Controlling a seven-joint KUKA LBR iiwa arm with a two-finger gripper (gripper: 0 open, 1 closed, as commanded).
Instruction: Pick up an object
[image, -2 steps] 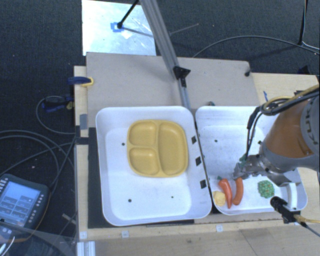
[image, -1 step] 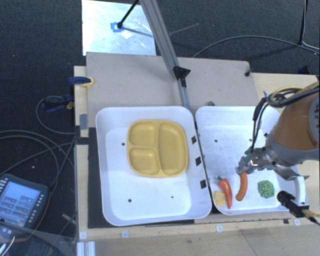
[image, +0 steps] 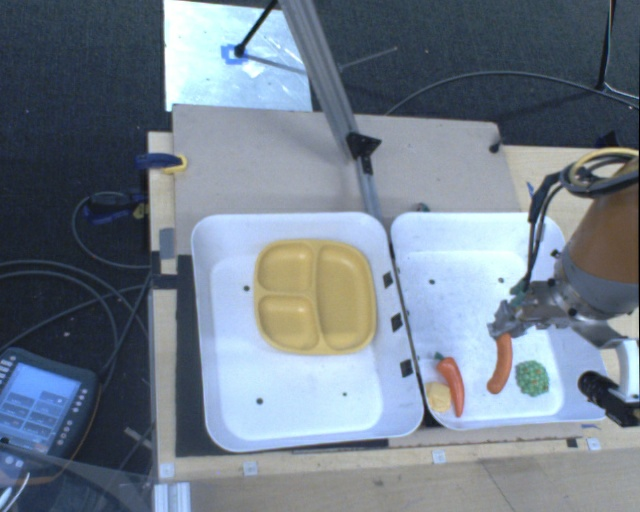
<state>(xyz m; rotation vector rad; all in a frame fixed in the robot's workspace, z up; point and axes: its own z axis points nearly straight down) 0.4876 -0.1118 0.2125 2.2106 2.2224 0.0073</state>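
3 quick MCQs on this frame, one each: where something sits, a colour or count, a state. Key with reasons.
1. Where does the yellow divided plate lie?
A. in the left bin
B. in the right bin
C. on the bare bench

2. How many compartments does the plate have?
A. two
B. three
C. five

3. How do the orange sausage-shaped piece and the green ball stand to each other?
A. the ball sits on the piece
B. side by side, the ball to the piece's right
C. in different bins

Key:
1 A: the plate rests inside the left bin.
2 B: two small sections on the left and one large on the right.
3 B: both lie on the floor of the right bin, below the gripper, the ball just right of the piece.
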